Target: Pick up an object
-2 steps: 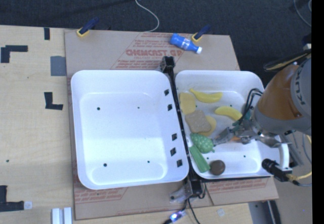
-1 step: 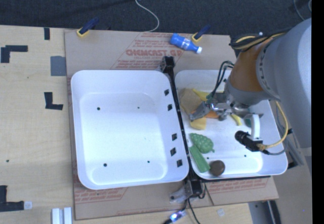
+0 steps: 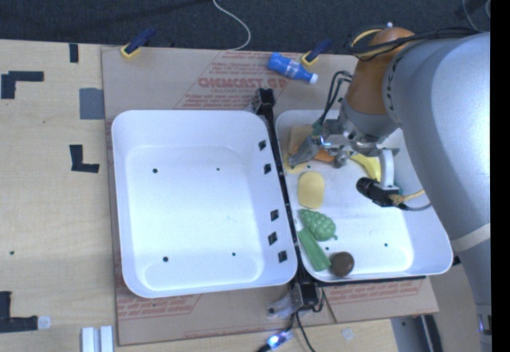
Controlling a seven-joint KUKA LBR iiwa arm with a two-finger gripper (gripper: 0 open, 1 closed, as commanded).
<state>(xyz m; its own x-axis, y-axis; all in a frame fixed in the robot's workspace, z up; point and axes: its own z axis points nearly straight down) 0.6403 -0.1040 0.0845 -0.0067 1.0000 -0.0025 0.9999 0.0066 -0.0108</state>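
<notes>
Approach step in hand. Gripper low over far end of right bin, opening not discernible. Orange object just beside it. Next: close and lift.

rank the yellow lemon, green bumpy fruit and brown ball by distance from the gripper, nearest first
From the gripper in the right bin:
1. Yellow lemon, just below it.
2. Green bumpy fruit, farther down, mid-bin.
3. Brown ball, near the bin's bottom edge.
</notes>
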